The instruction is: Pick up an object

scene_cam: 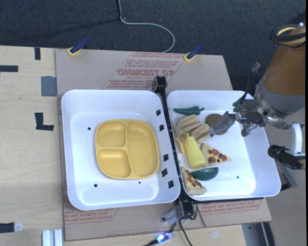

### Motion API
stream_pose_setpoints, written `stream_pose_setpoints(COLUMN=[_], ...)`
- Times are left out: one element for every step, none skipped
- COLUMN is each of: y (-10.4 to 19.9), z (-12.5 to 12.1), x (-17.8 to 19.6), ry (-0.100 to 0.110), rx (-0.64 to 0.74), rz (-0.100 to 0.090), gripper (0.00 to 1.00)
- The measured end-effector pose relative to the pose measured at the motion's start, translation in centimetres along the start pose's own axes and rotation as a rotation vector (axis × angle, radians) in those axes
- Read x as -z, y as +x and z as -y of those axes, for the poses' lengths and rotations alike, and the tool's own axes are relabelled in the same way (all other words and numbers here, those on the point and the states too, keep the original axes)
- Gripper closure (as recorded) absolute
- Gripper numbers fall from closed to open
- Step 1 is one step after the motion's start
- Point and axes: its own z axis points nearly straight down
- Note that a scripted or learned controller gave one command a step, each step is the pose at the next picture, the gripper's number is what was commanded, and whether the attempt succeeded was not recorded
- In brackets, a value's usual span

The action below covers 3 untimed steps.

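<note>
The right white bin (256, 181) holds several toy foods. A green chili pepper (189, 109) lies at its back, with a tan bread-like piece (189, 123) just in front. A yellow bottle (193, 151) lies beside a pizza slice (217, 156). Nearer the front sit a dark green piece (205, 173) and another pizza slice (193, 184). A round brown piece (213, 120) rests right of the bread. My gripper (234, 128) hangs over the bin's right half, open, with nothing between its fingers. Its left finger (222, 126) reaches the brown piece's edge.
The left white bin (77, 137) holds a yellow divided plate (127, 148). A black divider with clips (167, 137) runs between the bins. The grey and orange arm (285, 81) comes in from the right. A white cable (143, 24) lies behind the bench.
</note>
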Motion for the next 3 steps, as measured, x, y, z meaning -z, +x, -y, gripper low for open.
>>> stream_pose_setpoints(y=[0.0, 0.2, -0.6], z=[-0.2, -0.9, -0.8], x=[0.6, -4.0, -10.0], ry=[-0.013, -0.009, -0.006], rx=[0.003, 0.003, 0.002], rz=[0.002, 0.001, 0.001], gripper=[0.0, 0.0, 0.0])
